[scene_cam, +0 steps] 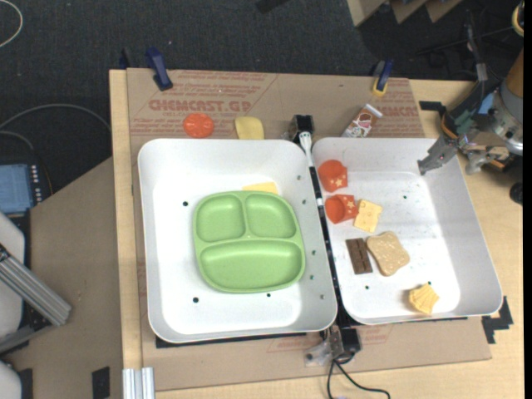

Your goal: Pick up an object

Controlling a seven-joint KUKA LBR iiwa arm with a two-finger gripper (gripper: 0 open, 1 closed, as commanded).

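The right bin [453, 248] holds several toy food pieces. A red piece [332, 174] and a second red piece [339, 209] lie near its left wall. Beside them is a yellow cracker [367, 215]. Lower down are a brown chocolate bar [358, 255], a tan bread slice [388, 253] and a yellow cheese wedge [423, 298]. My gripper [434, 161] hangs over the bin's upper right corner, apart from all the pieces, with nothing seen in it.
The left bin [166, 289] holds a green divided plate [248, 241] with a yellow piece [262, 189] behind it. Past the bins, on the cardboard, lie an orange disc [198, 125], a yellow lump [248, 128] and a small wrapper [359, 123]. Blue clamps [158, 66] grip the far edge.
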